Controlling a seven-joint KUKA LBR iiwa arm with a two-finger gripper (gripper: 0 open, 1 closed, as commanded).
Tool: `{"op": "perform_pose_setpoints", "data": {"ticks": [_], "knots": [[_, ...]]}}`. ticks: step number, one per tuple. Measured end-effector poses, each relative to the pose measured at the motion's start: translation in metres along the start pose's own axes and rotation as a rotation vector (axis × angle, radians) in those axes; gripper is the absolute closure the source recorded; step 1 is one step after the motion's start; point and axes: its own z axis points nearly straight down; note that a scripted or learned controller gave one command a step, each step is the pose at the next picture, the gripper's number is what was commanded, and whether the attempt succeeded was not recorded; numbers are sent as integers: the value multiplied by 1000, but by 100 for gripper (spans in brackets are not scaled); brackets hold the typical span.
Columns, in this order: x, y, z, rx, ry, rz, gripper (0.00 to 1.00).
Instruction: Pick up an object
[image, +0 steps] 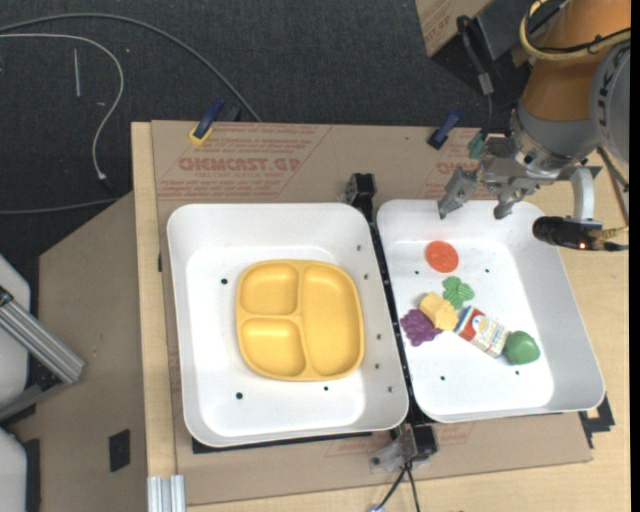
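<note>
A: Gripper?
B: The grey two-finger gripper (478, 204) is hanging over the far rim of the right shallow white plastic bin (560, 330), fingers spread apart, nothing sitting between them. The orange band is showing above the wrist.

A: Objects, fast.
B: All are lying in the right bin. A flat round red-orange plastic disc (442, 256) is sitting nearest the gripper, just below it toward the bin's middle. Below that, a knobbly green toy piece (459, 292) is touching a blocky yellow toy chunk (437, 311). A bumpy purple grape-like cluster (418, 326) is lying at the left of the pile, close to the bin's left wall. A small printed red-and-white carton (482, 332) is lying tilted, with a smooth round green toy fruit (521, 347) touching its lower right end.

A: Anything blocking?
B: Nothing is lying on the disc; it is sitting apart from the cluster.

A: Left side?
B: The left shallow white bin (200, 300) is holding a glossy yellow three-compartment plastic plate (299, 319), rounded corners. Brown printed cardboard (280, 160) is lying under both bins, with blue clips (207, 120) pinching its far edge.
</note>
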Motion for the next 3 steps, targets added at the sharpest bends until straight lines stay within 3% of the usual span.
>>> {"op": "perform_pose_setpoints", "data": {"ticks": [1,3], "knots": [[0,2,-9,-15,-2,-3,0],[-2,-2,95,-8,-1,-1,0]]}}
